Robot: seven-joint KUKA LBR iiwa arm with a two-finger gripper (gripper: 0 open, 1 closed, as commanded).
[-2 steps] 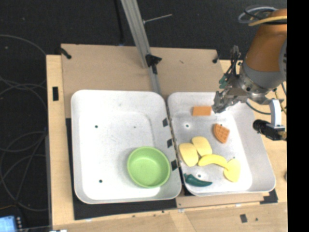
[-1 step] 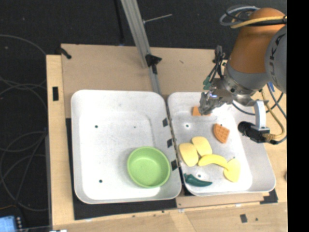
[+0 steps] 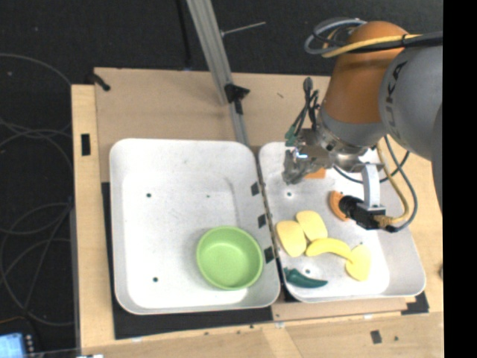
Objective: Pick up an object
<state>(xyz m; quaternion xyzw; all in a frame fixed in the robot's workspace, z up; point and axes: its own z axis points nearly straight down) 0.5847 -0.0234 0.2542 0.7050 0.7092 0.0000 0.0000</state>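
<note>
My gripper (image 3: 295,171) hangs low over the far left corner of the right bin (image 3: 402,274), above bare bin floor. Nearer the front of that bin lie two pale yellow rounded pieces (image 3: 292,238) (image 3: 314,224), a yellow banana (image 3: 331,248), another yellow piece (image 3: 359,264) and a dark green pepper-like item (image 3: 304,277). An orange object (image 3: 340,204) sits to the right of the gripper, partly behind a black fitting on the arm. A small orange bit (image 3: 317,174) shows just beside the gripper. A light green bowl (image 3: 229,256) stands in the left bin (image 3: 149,200), at its front right.
The arm's grey and orange body (image 3: 373,88) covers the far right of the right bin, with cables looping beside it. A slanted metal post (image 3: 216,58) rises behind the two bins. The wooden bench (image 3: 164,103) surrounds the bins.
</note>
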